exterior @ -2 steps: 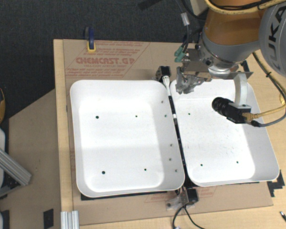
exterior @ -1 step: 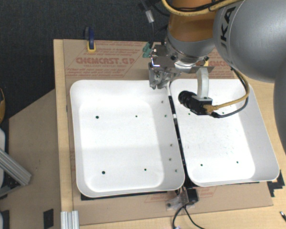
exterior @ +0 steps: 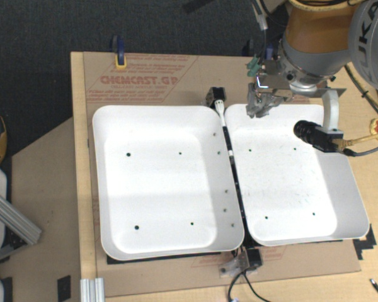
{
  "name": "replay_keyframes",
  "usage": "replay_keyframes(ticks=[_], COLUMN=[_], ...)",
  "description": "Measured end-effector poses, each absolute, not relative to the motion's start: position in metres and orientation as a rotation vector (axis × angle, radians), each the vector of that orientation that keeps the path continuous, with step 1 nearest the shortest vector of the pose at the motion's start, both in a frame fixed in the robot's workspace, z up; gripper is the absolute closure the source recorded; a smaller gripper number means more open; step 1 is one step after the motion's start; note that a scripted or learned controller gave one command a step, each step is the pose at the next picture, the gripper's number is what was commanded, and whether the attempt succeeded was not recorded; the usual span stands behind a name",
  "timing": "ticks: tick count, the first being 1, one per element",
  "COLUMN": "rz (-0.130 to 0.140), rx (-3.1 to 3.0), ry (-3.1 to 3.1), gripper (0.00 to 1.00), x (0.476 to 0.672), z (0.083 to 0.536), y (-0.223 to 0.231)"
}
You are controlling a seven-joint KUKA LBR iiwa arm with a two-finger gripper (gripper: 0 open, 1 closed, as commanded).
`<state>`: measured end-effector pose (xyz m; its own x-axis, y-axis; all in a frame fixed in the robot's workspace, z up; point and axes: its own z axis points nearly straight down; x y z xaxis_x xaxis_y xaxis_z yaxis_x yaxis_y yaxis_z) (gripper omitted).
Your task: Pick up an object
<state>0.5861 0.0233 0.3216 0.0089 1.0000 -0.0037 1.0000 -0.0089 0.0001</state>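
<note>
My gripper point(exterior: 262, 107) hangs from the grey and orange arm point(exterior: 315, 36) over the far left corner of the right bin point(exterior: 340, 194). It points down at the bin's rim near the divide between the two bins. I see no loose object under or beside it. The left bin point(exterior: 113, 187) shows a white floor with a few small black dots, and so does the right bin.
A black cylindrical fitting with a cable point(exterior: 315, 135) juts from the arm over the right bin's far side. A black clip point(exterior: 215, 96) sits at the far end of the divide. A blue and yellow clamp point(exterior: 120, 51) holds the brown board point(exterior: 145, 77).
</note>
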Motion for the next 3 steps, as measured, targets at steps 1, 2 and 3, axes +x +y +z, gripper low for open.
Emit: replay_keyframes(ticks=[1, 2, 3], rz=[0.005, -0.003, 0.006], rx=[2.221, 2.226, 2.217], ry=[2.218, 2.221, 2.22], gripper=[1.0, 1.0, 1.0], x=[0.558, 0.528, 0.513], z=[0.353, 0.345, 0.375], y=[0.022, 0.005, 0.009])
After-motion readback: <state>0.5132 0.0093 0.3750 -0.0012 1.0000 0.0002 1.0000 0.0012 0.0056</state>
